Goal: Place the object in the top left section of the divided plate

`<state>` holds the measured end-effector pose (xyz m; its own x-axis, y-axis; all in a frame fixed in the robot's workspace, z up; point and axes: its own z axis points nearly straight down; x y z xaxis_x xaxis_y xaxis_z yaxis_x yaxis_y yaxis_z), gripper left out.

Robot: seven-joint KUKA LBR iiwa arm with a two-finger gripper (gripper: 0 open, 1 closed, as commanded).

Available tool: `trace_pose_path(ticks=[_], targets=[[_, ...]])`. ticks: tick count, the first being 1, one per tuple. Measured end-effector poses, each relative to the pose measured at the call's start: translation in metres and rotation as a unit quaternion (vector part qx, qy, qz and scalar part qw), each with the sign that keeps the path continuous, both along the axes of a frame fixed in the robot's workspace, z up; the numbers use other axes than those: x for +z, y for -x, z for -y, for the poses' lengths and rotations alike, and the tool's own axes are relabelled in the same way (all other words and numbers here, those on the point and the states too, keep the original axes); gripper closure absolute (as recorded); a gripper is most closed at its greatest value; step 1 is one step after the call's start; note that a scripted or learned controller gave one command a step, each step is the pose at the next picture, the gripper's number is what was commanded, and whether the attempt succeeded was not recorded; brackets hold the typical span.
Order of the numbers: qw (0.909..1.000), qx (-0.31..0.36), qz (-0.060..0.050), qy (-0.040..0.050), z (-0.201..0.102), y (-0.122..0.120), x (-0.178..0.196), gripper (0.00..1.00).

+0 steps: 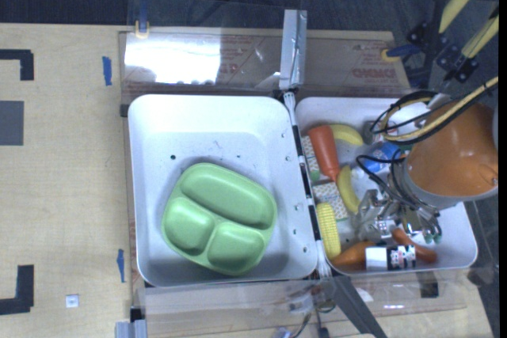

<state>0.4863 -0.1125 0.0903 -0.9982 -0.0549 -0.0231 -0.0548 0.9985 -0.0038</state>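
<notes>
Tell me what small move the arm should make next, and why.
Probably close on one toy food item and lift. The gripper sits low in the right bin among the food, while the green divided plate in the left bin awaits an object.

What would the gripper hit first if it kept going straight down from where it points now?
Most likely the orange carrot lying under the gripper on the right bin's floor, though depth is hard to judge from this slanted view.

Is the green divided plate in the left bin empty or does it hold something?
Empty: the green divided plate in the left bin shows three bare green sections, nothing lying inside.
</notes>
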Motion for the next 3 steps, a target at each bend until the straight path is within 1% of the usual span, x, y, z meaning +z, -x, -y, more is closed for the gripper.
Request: trace_pose_path(ticks=[1,2,3], targets=[[1.0000,0.000,-0.009,-0.0018,0.022,0.000,0.024,1.00],[0.9809,0.194,-0.008,0.0015,0.016,-0.004,-0.002,1.00],[0.9890,0.147,-0.007,0.0022,-0.014,-0.006,-0.002,1.00]])
